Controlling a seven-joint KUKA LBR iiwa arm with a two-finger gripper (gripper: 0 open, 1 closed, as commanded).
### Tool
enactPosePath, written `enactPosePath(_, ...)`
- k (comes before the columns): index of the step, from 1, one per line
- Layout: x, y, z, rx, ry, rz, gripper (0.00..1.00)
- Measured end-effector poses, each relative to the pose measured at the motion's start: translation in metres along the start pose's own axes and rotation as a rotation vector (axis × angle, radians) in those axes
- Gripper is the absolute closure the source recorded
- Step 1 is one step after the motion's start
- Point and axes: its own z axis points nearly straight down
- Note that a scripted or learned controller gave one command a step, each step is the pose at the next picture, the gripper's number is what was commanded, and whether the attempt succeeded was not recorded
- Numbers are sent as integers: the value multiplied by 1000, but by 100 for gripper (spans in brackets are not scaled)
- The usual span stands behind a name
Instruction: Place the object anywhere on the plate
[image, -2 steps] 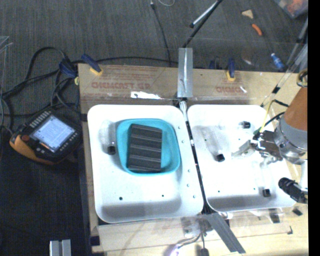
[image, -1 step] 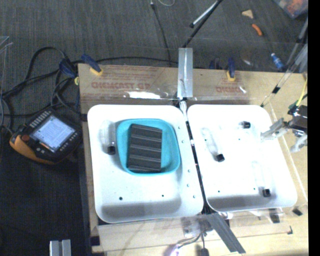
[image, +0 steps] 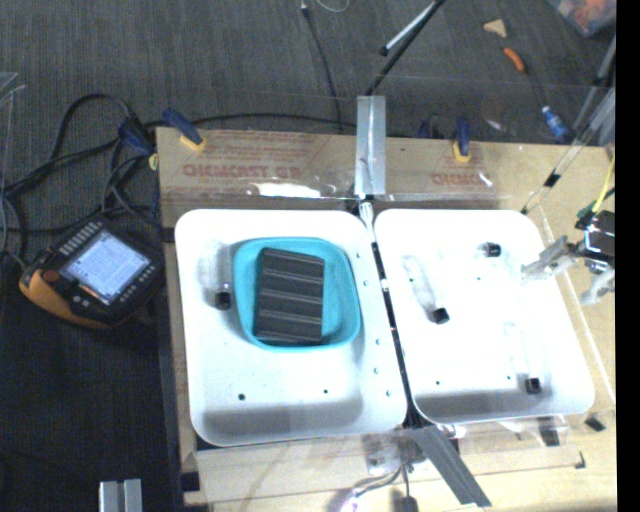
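A dark grey ribbed rectangular block (image: 290, 295) lies on the light-blue square plate (image: 345, 300) in the left white bin (image: 200, 390), centre-left of frame. At the right edge, the gripper (image: 600, 262) is partly cropped; its opening cannot be told.

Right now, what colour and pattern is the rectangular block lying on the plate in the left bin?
Dark grey with ridged stripes, on the turquoise plate; the block is clearest in the camera view.
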Motion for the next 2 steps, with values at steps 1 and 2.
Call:
enactPosePath(1,0,0,0,0,0,0,0)
enactPosePath(2,0,0,0,0,0,0,0)
